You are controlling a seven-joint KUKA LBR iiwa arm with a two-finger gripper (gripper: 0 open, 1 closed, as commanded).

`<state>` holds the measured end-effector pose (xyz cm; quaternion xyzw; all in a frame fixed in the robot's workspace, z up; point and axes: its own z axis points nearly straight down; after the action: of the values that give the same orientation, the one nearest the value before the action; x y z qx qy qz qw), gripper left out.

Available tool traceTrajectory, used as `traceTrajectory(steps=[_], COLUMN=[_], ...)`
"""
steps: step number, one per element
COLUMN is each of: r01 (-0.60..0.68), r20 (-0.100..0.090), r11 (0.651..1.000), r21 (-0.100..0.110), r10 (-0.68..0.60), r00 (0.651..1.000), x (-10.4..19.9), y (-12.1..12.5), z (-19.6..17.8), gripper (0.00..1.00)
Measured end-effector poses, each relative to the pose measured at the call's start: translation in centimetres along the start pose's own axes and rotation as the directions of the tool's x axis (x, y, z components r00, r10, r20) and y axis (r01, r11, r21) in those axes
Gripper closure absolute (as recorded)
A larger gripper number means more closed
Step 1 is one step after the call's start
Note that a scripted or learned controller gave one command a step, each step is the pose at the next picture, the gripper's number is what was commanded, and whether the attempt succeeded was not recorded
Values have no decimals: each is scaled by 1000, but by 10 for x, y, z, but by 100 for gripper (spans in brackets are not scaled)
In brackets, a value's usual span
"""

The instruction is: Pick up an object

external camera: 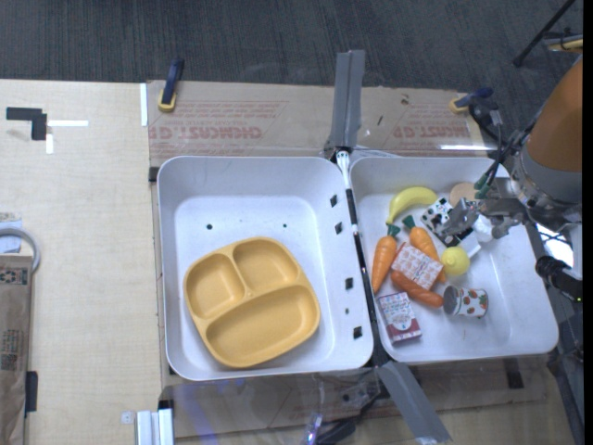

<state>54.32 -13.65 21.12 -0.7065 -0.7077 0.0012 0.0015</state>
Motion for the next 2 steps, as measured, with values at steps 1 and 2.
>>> traceTrajectory(steps=[1, 2], r01=[61, 91], r20=[0, 7], r11=[998, 994], r21=[-27, -53], r10=[-61, -90], r00=[998, 996], x=[-44, -48], y=[48, 87], z=[93, 93], gripper=[0, 0])
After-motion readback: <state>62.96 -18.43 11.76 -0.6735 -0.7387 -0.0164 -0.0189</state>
